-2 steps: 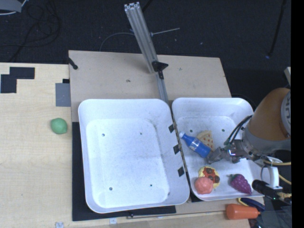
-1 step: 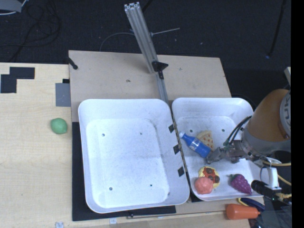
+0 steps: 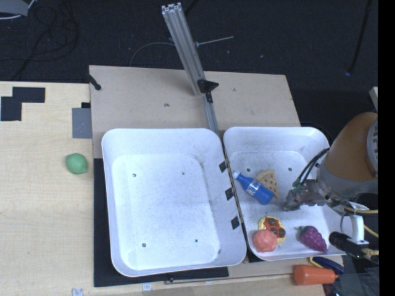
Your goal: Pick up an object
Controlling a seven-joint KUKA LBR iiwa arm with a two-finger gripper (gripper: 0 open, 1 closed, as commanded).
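Observation:
The right bin [image 3: 278, 140] holds a blue bottle [image 3: 253, 188] lying on its side against the left wall, with a tan waffle-like piece [image 3: 268, 179] just behind it. A red and yellow toy [image 3: 269, 233] sits at the bin's front, and a purple grape bunch [image 3: 312, 237] lies to its right. My gripper [image 3: 294, 200] hangs low over the bin's right half, right of the bottle and above the grapes. Nothing shows between its fingers.
The left bin [image 3: 123, 147] stands beside the right one. A green ball [image 3: 76, 163] rests on the wooden bench at the far left. An orange object [image 3: 313, 274] lies outside the front right rim. A metal rail [image 3: 188, 48] slants up behind the bins.

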